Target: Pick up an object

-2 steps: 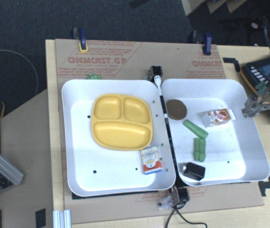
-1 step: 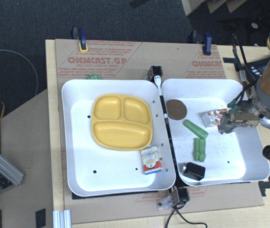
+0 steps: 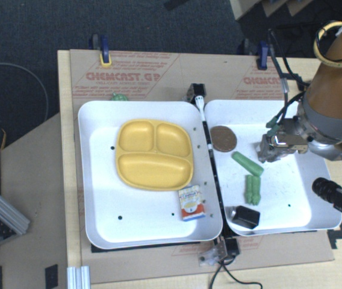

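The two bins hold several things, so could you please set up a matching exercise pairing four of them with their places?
Things:
1. yellow divided plate
2. brown disc
3. small carton
4. black block

Places:
A. right bin, near front rim
B. left bin, middle
C. right bin, far left corner
D. left bin, front right, just below the plate

Pairs: 1-B, 2-C, 3-D, 4-A
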You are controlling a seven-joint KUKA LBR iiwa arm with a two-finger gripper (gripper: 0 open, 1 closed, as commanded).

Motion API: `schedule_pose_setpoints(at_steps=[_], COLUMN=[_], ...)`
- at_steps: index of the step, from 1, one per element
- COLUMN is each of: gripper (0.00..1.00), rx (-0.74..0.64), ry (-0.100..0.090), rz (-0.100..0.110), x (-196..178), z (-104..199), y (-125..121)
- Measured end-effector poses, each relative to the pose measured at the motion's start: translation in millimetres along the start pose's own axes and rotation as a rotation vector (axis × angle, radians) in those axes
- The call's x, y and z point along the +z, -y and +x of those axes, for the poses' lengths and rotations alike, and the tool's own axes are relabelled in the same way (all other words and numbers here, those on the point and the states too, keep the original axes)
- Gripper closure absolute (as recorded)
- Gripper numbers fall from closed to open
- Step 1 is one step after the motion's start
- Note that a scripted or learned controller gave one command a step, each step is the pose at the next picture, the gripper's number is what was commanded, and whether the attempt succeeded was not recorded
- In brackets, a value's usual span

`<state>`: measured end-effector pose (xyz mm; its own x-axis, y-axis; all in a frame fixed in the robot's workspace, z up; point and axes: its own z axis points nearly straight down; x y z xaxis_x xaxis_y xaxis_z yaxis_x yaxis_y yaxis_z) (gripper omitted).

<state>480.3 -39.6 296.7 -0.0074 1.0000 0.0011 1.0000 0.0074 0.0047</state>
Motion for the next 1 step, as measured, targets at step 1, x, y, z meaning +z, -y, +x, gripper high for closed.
schedule_pose_setpoints(at_steps=[1], gripper=[1.0], rx=[0.0], ry=[0.0], rz=[0.001], x=[-19.0], z=[52.2], y=[0.0])
